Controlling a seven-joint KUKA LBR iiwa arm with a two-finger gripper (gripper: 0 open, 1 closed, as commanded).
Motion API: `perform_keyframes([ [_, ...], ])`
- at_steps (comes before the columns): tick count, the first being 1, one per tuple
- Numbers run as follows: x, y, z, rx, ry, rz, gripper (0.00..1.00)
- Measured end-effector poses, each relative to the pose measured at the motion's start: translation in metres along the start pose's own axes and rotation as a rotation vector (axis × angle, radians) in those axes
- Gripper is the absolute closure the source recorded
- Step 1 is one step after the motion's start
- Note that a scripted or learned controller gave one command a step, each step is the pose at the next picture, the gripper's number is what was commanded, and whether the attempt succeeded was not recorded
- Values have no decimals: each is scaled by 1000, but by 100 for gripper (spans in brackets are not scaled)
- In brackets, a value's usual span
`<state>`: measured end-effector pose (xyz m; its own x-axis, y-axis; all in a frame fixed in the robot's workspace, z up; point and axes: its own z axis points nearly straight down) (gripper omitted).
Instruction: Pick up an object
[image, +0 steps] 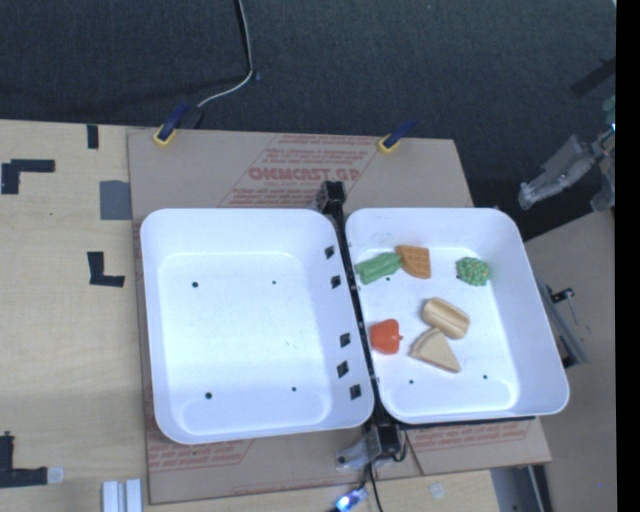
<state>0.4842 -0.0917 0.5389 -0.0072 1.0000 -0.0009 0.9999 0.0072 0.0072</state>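
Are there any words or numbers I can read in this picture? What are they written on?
Red printed word on the cardboard sheet under the bins, upside down from this view: too blurred to read for sure.
Smaller red print near the cardboard's bottom edge: too small to read.
Black marks on the wooden bench: shapes, not letters.
The white bins and the toy food carry no words that I can see.

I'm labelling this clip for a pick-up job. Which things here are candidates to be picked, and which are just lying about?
For the job, all in the right bin:
green pepper
orange piece
broccoli
bread roll
red piece
tan wedge

Lying about:
left bin
cardboard sheet
white cable
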Motion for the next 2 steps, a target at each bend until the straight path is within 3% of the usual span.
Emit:
perform_keyframes([
  [1, -3, 0, -6, 7, -1, 6, 100],
  [2, -44, 17, 118, 20, 1, 11, 100],
])
